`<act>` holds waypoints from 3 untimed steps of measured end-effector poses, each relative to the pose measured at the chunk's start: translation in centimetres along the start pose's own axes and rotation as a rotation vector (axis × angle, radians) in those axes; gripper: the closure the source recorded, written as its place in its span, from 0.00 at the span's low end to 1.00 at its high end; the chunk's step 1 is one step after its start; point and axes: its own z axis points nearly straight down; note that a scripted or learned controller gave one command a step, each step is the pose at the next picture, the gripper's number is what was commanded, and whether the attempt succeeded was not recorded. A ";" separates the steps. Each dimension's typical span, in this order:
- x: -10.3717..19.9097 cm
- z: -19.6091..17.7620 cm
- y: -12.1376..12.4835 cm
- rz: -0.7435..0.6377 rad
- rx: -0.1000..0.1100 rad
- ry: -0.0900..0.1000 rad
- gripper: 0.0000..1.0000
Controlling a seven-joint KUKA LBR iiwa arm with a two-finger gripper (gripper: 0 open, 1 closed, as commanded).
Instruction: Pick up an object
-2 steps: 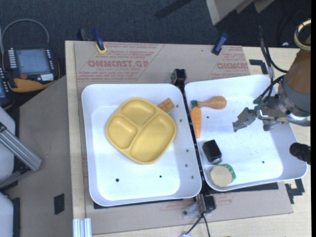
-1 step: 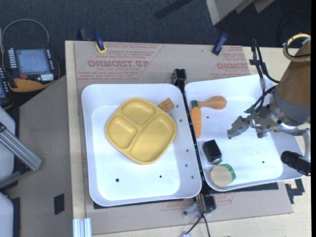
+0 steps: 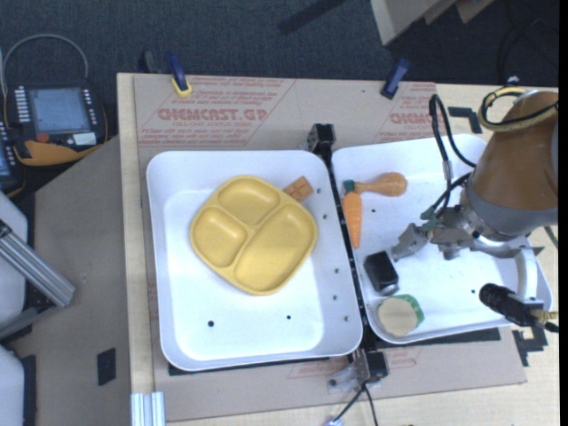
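The right bin (image 3: 461, 162) holds the pickable things: a carrot (image 3: 353, 217) lying lengthwise against its left wall, a tan gourd-shaped toy with a green tip (image 3: 380, 185) just above and touching near the carrot's top, a small black block (image 3: 382, 272) lower down, and a round cream-coloured disc with a green rim (image 3: 398, 315) in the near corner. The black block looks the likeliest target, since the gripper (image 3: 406, 243) hangs just above and to the right of it, apart from it as far as the slant allows one to judge. Nothing sits between the fingers; whether they are spread or closed cannot be told, because the grey wrist hardware hides their tips. The arm (image 3: 515, 162) reaches in from the right over the same bin. So the step in hand reads as the approach, with no grasp made. The next move would call for centring over the block, descending with the fingers spread wide enough to straddle it, then closing and lifting; the disc lies near enough below that a sloppy descent could nudge it. In the left bin (image 3: 169, 238) a yellow divided plate (image 3: 254, 234) rests with a small brown piece (image 3: 298, 187) at its upper right edge, well apart from the gripper
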 end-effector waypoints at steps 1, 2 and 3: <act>0.3 5.9 0.3 0.001 -0.009 0.002 0.00; 0.4 4.5 0.5 -0.001 -0.020 0.002 1.00; -0.5 -0.6 1.2 0.000 -0.013 -0.004 1.00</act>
